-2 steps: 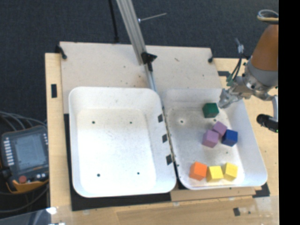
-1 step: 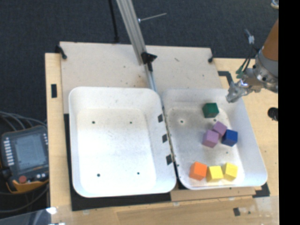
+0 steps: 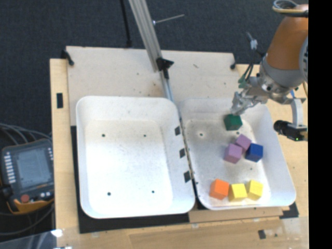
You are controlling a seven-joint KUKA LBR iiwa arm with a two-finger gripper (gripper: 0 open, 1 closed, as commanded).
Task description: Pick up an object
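My gripper (image 3: pixel 238 109) hangs over the far part of the right bin (image 3: pixel 280 165), reaching in from the right below the orange band. A green cube (image 3: pixel 233 122) lies directly under its tip, touching it or very nearly. From this angle I cannot make out whether the cube is gripped. Just nearer lie two purple cubes (image 3: pixel 243 141) (image 3: pixel 233 153) and a blue cube (image 3: pixel 254 151), close together. Along the bin's near wall sit an orange cube (image 3: pixel 219 189) and two yellow cubes (image 3: pixel 238 191) (image 3: pixel 255 189) in a row.
The left bin (image 3: pixel 83 154) adjoins the right one. A slanted aluminium pole (image 3: pixel 148 32) comes down to the gap between the bins at the back. A teach pendant (image 3: pixel 28 170) lies off the bench at left.
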